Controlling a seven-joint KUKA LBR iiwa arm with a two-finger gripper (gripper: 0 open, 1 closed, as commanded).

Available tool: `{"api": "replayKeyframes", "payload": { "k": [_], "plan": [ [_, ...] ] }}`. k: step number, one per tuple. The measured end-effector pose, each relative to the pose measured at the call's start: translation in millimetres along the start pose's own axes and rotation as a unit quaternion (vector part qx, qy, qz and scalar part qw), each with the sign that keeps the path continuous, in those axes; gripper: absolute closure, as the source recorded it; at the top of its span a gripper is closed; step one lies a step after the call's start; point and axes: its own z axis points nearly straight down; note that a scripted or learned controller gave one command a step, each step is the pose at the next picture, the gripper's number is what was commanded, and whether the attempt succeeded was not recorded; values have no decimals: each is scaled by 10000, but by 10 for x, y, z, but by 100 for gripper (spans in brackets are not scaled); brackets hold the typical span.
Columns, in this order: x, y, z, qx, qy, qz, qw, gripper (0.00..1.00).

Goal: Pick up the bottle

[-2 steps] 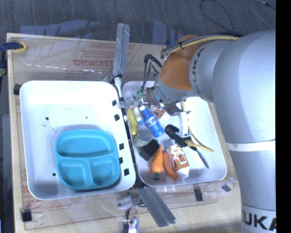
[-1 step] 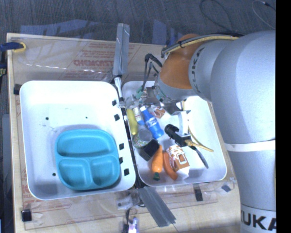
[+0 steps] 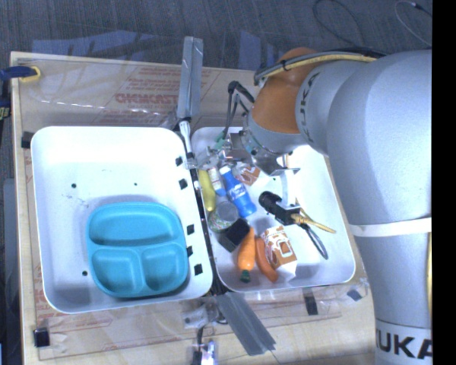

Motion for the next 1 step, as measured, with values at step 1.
{"api": "replayKeyframes", "payload": {
  "k": [1],
  "plan": [
    [-18,56,6,90,39,46,9999,0]
  ]
}}
